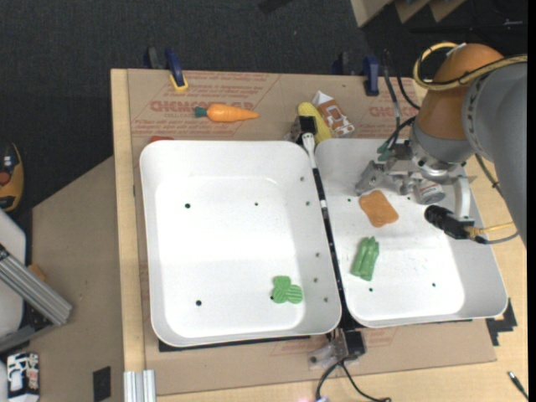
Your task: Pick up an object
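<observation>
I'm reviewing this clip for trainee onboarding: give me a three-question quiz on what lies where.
1. True or false: the orange carrot lies inside the left bin.
2. Which bin holds the green clover-shaped piece? A left, B right.
3. Fill in: the gripper hovers over the ___ bin, beside the tan bread-like piece.

Key: 1 false, it lies on the board behind the bins. 2 A. 3 right, which also holds the long green piece.
</observation>
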Robot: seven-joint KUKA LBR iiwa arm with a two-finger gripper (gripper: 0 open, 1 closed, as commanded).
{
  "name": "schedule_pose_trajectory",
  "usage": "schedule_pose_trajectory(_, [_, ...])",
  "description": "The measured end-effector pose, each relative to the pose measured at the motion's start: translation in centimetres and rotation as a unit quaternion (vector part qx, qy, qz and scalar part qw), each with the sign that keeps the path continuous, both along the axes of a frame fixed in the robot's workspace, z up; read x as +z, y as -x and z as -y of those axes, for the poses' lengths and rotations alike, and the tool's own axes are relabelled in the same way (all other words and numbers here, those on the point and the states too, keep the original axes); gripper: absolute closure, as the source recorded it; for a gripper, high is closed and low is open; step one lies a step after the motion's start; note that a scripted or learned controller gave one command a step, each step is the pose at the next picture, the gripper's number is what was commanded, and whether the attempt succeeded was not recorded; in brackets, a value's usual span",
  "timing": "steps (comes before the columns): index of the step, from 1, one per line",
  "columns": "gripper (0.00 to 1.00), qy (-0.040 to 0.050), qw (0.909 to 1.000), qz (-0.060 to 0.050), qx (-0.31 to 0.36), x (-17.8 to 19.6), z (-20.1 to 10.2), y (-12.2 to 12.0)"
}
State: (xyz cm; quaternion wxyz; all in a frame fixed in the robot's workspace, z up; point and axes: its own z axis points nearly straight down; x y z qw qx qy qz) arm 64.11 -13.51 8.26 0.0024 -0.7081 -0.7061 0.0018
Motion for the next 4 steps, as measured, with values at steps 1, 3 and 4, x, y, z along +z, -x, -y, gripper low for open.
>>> schedule_pose_trajectory(1, [1.00, 0.0010, 1.0000, 0.004, 0.001, 1.3, -0.1, -0.3])
schedule_pose_trajectory(3, [0.00, 0.0011, 1.0000, 0.005, 0.003, 0.2, -3.1, -2.7])
schedule_pose_trajectory(4, [0.00, -0.0005, 1.0000, 0.000, 0.000, 0.2, -3.1, 4.1])
